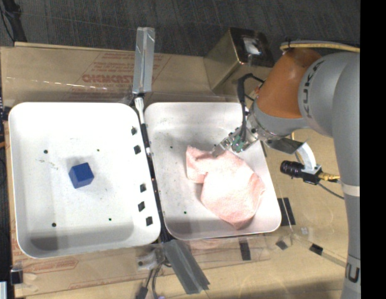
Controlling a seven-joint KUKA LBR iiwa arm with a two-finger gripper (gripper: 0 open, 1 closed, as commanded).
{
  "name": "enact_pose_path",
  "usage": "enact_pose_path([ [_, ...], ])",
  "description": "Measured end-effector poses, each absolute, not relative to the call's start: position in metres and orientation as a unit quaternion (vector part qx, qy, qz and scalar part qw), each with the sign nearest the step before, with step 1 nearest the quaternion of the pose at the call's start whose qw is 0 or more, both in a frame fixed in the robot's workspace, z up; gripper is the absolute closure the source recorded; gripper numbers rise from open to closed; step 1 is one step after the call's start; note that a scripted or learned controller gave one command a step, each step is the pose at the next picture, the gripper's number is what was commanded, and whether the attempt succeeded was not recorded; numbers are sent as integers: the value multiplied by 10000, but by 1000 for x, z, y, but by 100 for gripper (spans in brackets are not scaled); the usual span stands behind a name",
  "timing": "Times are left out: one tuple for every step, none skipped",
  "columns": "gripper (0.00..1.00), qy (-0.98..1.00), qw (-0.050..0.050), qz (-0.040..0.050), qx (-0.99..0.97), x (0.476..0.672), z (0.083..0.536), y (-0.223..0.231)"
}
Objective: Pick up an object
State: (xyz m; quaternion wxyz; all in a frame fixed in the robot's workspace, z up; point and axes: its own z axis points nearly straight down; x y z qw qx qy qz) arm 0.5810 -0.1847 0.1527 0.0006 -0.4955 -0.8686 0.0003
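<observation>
Camera view: gripper (232, 143), finger state untellable, is being held at cloth (227, 185) edge; thin fabric could be slipping free.

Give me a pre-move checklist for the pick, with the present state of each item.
1. Target in reach: pink cloth lies in the right bin, under the arm's side. Ok.
2. Gripper over target: sits at the cloth's upper edge, off its middle. Not ok for a centred grasp.
3. Fingers open for descent: too small to see. Cannot tell.
4. Cloth already gripped: no cloth seen between fingers. Cannot tell.
5. Other object clear of the path: blue cube rests in the left bin, well apart. Ok.
</observation>
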Motion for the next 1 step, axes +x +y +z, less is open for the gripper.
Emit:
enact_pose_path([
  [100,-8580,3,-1,-5137,634,196,-153],
])
